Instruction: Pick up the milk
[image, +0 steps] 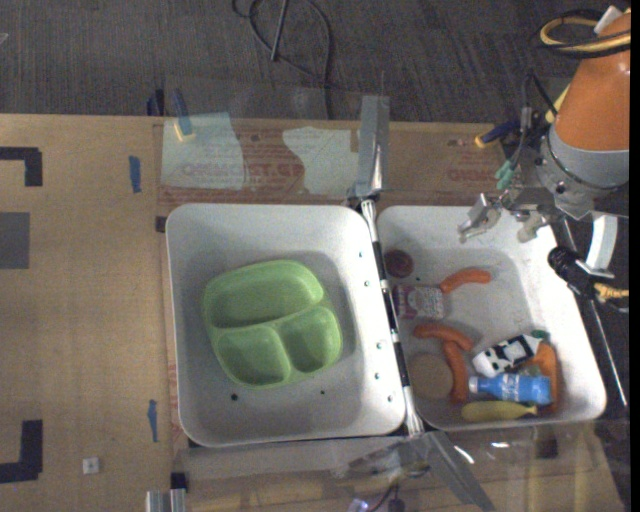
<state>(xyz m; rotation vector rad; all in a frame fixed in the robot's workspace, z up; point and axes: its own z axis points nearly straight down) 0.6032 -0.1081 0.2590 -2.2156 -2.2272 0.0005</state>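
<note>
wooden bench (80, 330) carries two shallow white bins side by side. left bin (190, 250) holds a green divided plate (273, 322), lying flat near the bin's middle. right bin (570, 330) holds a scatter of small toy foods.

grey arm (592, 110) with orange band enters from the right and sits over the far right corner of the right bin. gripper (505, 220) hangs above the bin's far edge, fingers apart, nothing between them.

milk (512, 352), a small white carton with black patches, lies on its side in the near right part of the right bin, well apart from the gripper. just beside it on the near side lies a blue bottle (512, 387), and a yellow banana (498, 410) lies against the near wall. an orange carrot (546, 362) touches the milk's right end. two orange sausages (448, 340) and a round tan cookie (433, 376) lie left of the milk. a small pink packet (420, 300), another orange sausage (466, 279) and a dark round piece (399, 263) lie toward the far left.
</note>
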